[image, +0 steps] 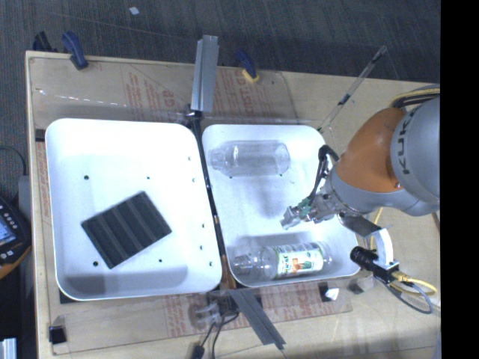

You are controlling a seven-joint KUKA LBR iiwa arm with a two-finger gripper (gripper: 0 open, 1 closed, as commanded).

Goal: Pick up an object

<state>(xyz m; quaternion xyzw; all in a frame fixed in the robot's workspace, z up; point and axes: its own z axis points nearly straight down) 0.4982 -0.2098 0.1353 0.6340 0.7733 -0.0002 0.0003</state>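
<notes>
**Nothing lifted yet: the arm hangs over the right bin**

From where I stand, the pick looks barely begun. The gripper [293, 215] sits low over the middle of the right bin [254, 193], reaching in from the right with the orange band of the arm [382, 163] just behind it. Its tip is small and blurred in the camera view, so I cannot tell how the pincer stands, and I see nothing caught in it.

Two candidates lie in that bin. A clear plastic bottle without a label [249, 158] lies on its side along the far wall, apart from the gripper. A second clear bottle with a coloured label [281, 261] lies on its side along the near wall, just below the gripper and the nearer of the two. Both appear to rest flat on the bin floor, neither raised nor tilted.

The left bin [67, 140] holds a dark ribbed rectangular pad [126, 228], lying flat and askew, well apart from the arm.

So, by my reckoning, what is done is at most the approach: the gripper is over the bin and between the two bottles. What is left is nearly everything that counts, namely settling over one object, closing on it and raising it clear of the floor. The labelled bottle seems the likelier target, but I would not swear to it.
</notes>
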